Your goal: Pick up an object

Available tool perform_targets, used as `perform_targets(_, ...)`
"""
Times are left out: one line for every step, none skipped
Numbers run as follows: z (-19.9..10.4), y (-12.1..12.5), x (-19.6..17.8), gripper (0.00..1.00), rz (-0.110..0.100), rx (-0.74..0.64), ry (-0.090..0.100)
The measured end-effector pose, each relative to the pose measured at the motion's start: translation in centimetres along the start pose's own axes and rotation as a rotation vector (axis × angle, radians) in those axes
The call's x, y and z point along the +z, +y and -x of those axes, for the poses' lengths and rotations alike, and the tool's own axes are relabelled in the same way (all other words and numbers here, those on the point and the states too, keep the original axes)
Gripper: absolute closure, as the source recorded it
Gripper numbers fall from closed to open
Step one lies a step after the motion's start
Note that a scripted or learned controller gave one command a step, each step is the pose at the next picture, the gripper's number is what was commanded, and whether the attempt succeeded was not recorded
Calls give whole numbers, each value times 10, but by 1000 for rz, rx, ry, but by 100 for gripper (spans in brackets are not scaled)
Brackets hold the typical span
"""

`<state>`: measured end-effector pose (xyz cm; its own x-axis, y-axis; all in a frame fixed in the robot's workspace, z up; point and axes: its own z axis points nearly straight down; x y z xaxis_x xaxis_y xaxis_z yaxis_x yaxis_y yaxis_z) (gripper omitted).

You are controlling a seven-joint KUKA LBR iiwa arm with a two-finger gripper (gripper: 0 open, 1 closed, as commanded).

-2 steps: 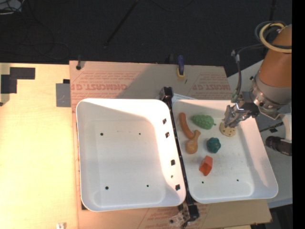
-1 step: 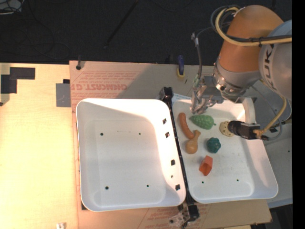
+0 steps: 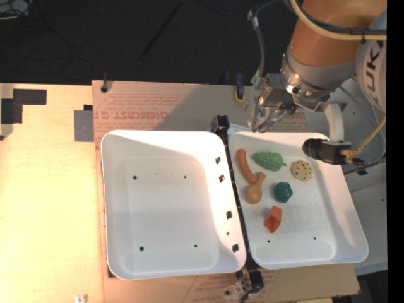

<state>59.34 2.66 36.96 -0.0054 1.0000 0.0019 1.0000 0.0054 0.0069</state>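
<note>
Gripper (image 3: 260, 126) above right bin's (image 3: 341, 232) far rim.

Cardboard sheet (image 3: 158, 109) under bins: red print, upside down, too blurred to read with certainty. Arm (image 3: 372, 62): part of dark lettering at right edge, "KU" legible.

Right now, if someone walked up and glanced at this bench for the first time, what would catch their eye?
Probably the big orange-banded arm reaching in from the upper right, its end effector hanging above the far rim of the right bin. Next, the small bright objects gathered in that bin's far half: an orange sausage, a green leafy piece, a tan drumstick, a dotted cookie, a teal lump and a red piece.
</note>
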Motion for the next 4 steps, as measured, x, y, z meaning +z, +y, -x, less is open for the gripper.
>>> perform_targets(63, -50, 103, 100, -23, 12, -3)
perform_targets(27, -27, 16, 100, 0, 1, -1)
perform_targets(110, -55, 26, 100, -11, 14, -4)
perform_targets(164, -113, 142, 100, -25, 13, 0)
